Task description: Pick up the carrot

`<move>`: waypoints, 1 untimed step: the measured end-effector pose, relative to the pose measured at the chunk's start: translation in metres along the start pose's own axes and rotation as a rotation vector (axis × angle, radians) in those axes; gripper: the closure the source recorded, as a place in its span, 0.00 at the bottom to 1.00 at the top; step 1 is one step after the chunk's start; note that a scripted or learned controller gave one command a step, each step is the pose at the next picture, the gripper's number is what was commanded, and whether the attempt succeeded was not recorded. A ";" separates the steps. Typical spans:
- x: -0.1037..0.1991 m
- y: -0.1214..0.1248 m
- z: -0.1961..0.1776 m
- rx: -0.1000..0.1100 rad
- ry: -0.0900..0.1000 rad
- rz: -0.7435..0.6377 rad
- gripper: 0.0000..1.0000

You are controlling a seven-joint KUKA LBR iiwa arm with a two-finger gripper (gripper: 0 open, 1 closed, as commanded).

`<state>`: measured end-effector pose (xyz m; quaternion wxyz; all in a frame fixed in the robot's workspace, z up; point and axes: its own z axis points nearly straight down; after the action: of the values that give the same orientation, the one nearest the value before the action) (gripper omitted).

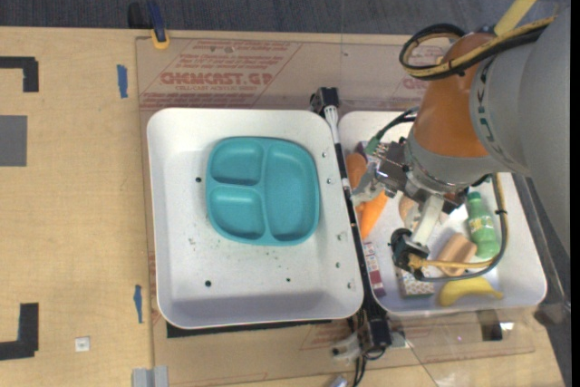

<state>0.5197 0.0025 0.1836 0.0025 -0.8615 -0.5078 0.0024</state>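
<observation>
Gripper low over right bin, toward its left side; width hidden under wrist, cannot tell. Carrot flat on bin floor by left wall, just beside gripper, not judged held. Probably light, stiff, smooth and tapered, so apt to roll or squirt out under a pinch. Best taken across the thick middle, square to its length, not at the thin tip. Crowded nearby: second orange piece, bottle, banana. Left bin with teal plate, well apart.
</observation>
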 end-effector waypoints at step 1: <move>0.000 0.000 0.000 0.000 0.000 0.000 0.00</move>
<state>0.5197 0.0025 0.1836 0.0025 -0.8615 -0.5078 0.0024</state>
